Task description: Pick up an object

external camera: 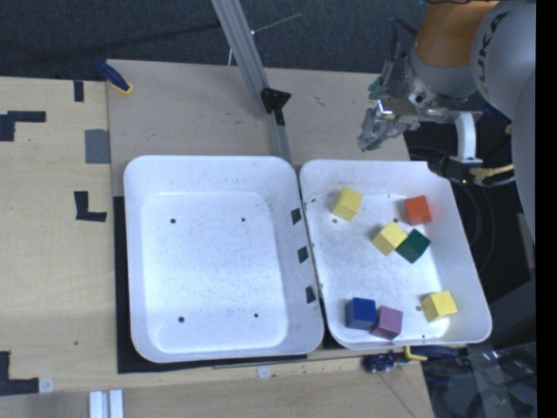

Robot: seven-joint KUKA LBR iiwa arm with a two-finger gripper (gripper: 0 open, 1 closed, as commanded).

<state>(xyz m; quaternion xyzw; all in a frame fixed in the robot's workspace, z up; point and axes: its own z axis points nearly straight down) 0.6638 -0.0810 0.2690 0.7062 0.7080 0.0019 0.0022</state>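
The gripper [376, 136] is seen above the bench just beyond the far rim of the right bin [452, 190], hanging from the grey arm [487, 42]. Whether the jaws are open or closed cannot be told, since the tips are small and blurred; nothing can be made out between them.

All candidate objects lie in the right bin, nearer the camera than the jaws. Closest to the jaws is a yellow cube [346, 204], standing alone with bare floor around it. Further off and to the arm's side is an orange cube [418, 209], also alone. Beyond these a second yellow cube [390, 238] is touching a green cube [413, 246]. Farthest from the jaws, by the near rim, a blue cube [360, 313] is pressed against a purple cube [388, 321], with a third yellow cube [439, 305] nearby.

The step in hand is judged to be the approach, with no object yet chosen or grasped. A clean pick would best be made on an isolated cube: the closest yellow one is favoured. The jaws should be centred over it, turned so the fingers face two flat sides, and opened wider than the cube before descent. Touching pairs are better avoided, as a finger could land on the neighbour.
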